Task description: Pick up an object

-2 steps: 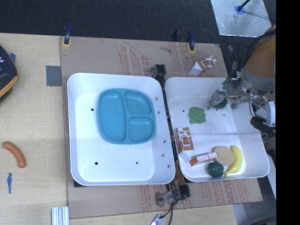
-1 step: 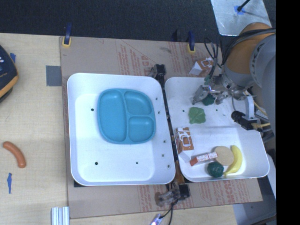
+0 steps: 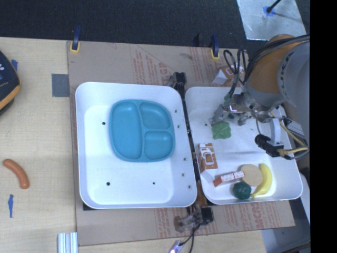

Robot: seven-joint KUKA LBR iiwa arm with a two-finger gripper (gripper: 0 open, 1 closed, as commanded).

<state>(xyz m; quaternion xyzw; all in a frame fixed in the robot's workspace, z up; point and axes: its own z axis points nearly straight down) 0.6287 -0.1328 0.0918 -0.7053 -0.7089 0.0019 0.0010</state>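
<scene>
Since the near edge of the right bin [image 3: 295, 194] holds a tight cluster, we note it first: a dark green ball [image 3: 243, 190] touching a round tan piece [image 3: 251, 174] and a banana [image 3: 265, 180] at about five o'clock in that bin, with a small red-and-white packet [image 3: 228, 177] just beside them and an orange-brown carton [image 3: 207, 156] leaning on the wall at nine o'clock. Farther back, near the bin's centre, lies a pale green block [image 3: 222, 130], and we judge this to be the target, because the pincer [image 3: 230, 111] sits just above it at twelve o'clock. We cannot tell how the pincer stands; cables and metal blur together there. To do this step well, we would centre over the block, descend straight, and close only once both sides of it are bracketed; the block looks soft and low, so a shallow descent risks closing on air. It lies apart from its neighbours, which helps.

Around this, the left bin [image 3: 89, 141] carries a blue divided plate [image 3: 142, 129]. Both bins rest on brown cardboard [image 3: 131, 62] clamped to a pale wooden table [image 3: 31, 136], where a toy sausage [image 3: 17, 173] lies at eight o'clock. Dark carpet [image 3: 131, 7] lies beyond.
</scene>
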